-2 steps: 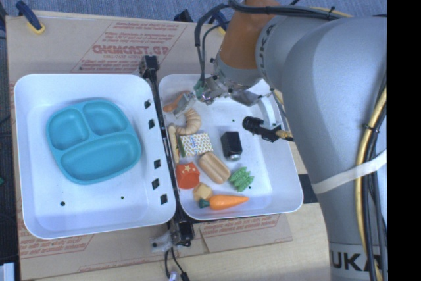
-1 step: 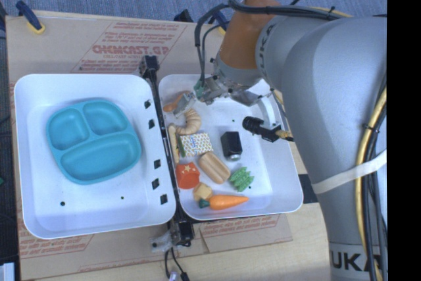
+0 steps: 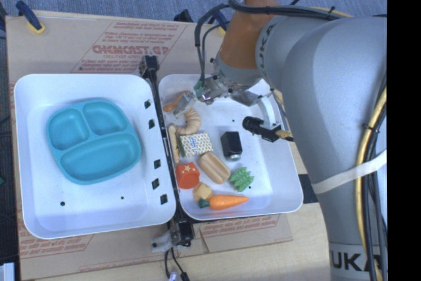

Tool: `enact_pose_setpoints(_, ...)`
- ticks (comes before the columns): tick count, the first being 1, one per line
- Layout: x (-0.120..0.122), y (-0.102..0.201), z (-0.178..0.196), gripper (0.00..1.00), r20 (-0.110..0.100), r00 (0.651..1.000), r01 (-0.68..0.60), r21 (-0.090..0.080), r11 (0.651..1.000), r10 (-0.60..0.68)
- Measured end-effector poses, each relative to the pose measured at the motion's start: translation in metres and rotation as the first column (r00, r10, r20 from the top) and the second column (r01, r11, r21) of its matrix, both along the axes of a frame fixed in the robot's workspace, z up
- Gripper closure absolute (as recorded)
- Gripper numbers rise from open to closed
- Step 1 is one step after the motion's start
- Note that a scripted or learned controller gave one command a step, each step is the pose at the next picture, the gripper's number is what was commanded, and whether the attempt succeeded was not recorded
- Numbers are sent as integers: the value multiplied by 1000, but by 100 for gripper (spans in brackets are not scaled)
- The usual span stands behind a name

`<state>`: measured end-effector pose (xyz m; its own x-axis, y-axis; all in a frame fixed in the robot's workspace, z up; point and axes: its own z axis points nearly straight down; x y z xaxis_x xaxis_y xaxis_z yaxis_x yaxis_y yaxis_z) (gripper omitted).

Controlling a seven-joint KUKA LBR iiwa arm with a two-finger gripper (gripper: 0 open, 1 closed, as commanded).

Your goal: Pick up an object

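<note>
Currently the gripper [image 3: 197, 93] sits low at the far left corner of the right bin [image 3: 284, 189], just beside a small orange piece [image 3: 173, 104]; its opening cannot be told. The left bin [image 3: 26, 141] holds a blue divided plate [image 3: 92, 139].

The tool [image 3: 197, 94] hangs over the right bin's [image 3: 284, 197] upper left corner, near a croissant [image 3: 191, 120]. Lower in that bin lie a tomato [image 3: 187, 175] and carrot [image 3: 223, 201]. A blue tray [image 3: 92, 139] fills the left bin [image 3: 39, 220].
</note>
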<state>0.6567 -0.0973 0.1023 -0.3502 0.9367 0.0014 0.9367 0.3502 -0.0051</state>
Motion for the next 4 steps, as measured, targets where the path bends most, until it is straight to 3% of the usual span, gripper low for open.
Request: enact_pose_setpoints(4, 0, 0, 0, 0, 0, 1000, 0, 0, 1000, 0)
